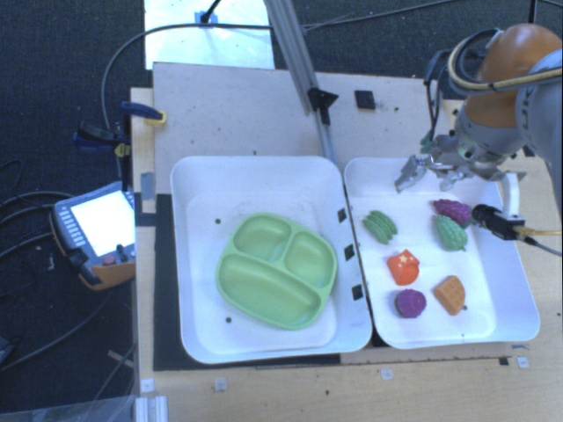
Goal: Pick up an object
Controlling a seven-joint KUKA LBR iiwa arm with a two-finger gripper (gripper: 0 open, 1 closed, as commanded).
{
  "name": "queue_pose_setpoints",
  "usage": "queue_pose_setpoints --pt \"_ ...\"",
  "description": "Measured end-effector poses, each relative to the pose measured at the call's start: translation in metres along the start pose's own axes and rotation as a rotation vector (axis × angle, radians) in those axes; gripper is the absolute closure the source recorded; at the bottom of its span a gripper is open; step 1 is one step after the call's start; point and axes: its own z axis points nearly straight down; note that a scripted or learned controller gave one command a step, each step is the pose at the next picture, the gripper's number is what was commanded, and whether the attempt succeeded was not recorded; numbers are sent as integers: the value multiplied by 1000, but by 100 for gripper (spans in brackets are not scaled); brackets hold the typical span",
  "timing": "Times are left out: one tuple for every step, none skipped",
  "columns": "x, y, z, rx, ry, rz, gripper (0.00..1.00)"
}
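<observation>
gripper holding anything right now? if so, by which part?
Nothing is held. The two-finger gripper hangs open over the back of the right shallow white bin, with no toy between its fingers; the small green ridged toy vegetable lies apart, nearer the front.

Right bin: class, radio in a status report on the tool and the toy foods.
Tool above right bin's far edge, holding nothing. Six toy foods loose in bin. Nearest: green one. Path clear.

We see a pale green divided plate [277, 271] in the white left bin [189, 236], and green [380, 226], purple [410, 303], red-orange [403, 267] and orange [449, 294] toys in the white right bin [519, 310].
</observation>
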Motion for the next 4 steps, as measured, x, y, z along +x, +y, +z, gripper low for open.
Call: queue_pose_setpoints --pt "-1 10 47 0 0 -4 0" --pt "-1 11 34 -5 -1 -5 100" --pt "-6 17 -12 -7 0 -3 100" --pt "-6 18 -66 -6 0 -4 100"
